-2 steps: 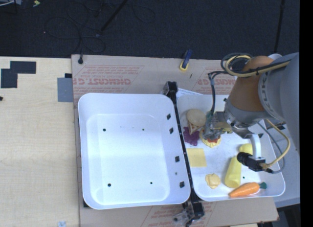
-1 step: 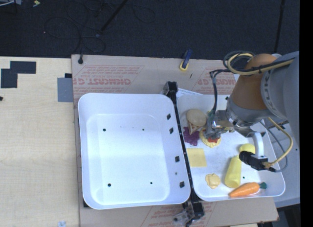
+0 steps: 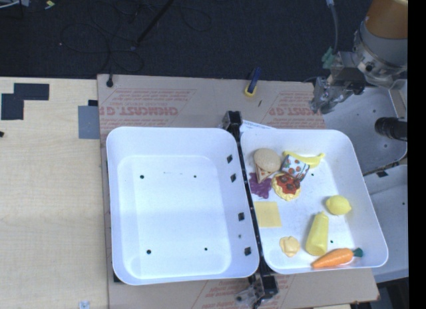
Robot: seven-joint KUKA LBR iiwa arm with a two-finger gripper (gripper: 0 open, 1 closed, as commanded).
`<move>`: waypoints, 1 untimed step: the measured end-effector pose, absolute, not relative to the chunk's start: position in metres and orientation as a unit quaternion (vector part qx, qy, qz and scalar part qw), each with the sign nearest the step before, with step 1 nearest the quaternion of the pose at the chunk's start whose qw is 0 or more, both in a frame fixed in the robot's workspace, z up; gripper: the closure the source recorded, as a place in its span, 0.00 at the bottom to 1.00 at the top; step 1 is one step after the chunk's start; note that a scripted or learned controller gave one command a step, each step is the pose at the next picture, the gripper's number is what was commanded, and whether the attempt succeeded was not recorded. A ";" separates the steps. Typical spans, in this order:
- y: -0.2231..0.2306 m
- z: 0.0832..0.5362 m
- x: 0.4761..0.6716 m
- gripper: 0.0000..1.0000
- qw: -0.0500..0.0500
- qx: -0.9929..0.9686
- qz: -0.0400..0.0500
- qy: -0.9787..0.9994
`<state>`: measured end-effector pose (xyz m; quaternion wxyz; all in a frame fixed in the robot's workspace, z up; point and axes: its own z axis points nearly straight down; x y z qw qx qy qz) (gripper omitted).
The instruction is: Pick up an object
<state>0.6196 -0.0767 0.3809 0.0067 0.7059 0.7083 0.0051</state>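
Yellow banana (image 3: 303, 159) below tool (image 3: 322, 103)

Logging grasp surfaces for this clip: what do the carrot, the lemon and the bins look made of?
Carrot: probably moulded plastic, a toy; even orange with a soft sheen and a green stub.
Lemon: likely the same, plain smooth yellow.
Bins: thin white plastic by the look, smooth and slightly glossy, with rounded corners and a formed rim.
The picture is too coarse to be sure.

Bright even light, soft shadows, slightly blurry
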 end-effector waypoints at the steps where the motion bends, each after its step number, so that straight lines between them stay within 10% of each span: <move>1: 0.008 0.293 0.568 1.00 -0.006 0.704 -0.003 0.710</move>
